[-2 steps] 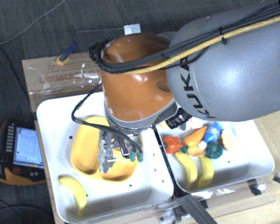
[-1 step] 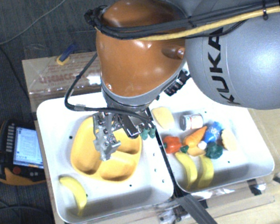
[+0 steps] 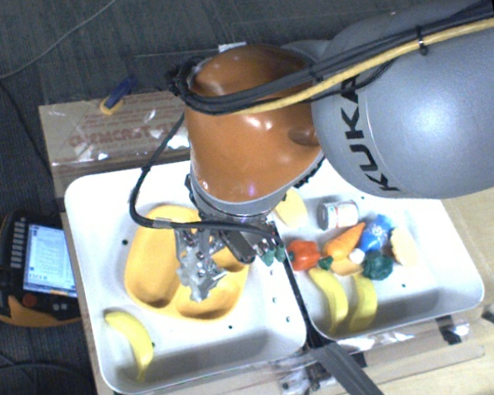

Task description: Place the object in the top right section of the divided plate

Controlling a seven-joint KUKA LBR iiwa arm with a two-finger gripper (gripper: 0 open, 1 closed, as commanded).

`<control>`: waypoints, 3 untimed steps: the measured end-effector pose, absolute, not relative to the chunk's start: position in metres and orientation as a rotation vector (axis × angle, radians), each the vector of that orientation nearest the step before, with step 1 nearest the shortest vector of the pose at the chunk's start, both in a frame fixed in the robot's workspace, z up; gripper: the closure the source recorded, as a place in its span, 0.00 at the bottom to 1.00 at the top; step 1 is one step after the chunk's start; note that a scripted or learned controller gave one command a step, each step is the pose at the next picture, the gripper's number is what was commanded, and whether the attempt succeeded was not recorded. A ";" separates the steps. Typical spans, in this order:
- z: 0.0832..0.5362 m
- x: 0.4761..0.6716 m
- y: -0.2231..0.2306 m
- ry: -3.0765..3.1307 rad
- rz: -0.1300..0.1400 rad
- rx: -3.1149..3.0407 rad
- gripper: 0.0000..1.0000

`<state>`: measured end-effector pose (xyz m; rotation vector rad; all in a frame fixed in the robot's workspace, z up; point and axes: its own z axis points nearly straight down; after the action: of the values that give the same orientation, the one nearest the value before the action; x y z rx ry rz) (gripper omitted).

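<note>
A yellow divided plate lies in the left bin. My gripper hangs below the orange wrist band, over the right half of the plate near its centre ridge. The wrist hides the plate's upper right part. A small yellow-orange piece shows just right of the gripper; whether it is a held thing or part of the plate I cannot tell. A yellow banana lies loose in the left bin's front left corner, apart from the plate.
The right bin holds several toy foods: a red tomato, an orange carrot, a white can, a blue piece and two bananas. A handheld pendant lies left of the bench.
</note>
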<state>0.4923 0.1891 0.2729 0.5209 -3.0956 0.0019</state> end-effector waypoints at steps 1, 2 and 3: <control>0.293 0.501 0.161 -3.032 -0.001 0.821 1.00; 0.271 0.506 0.136 -2.973 -0.001 1.008 1.00; 0.188 0.494 0.150 -2.795 -0.003 1.424 1.00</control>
<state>0.4942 0.1504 0.1882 1.4241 -2.7949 -0.0028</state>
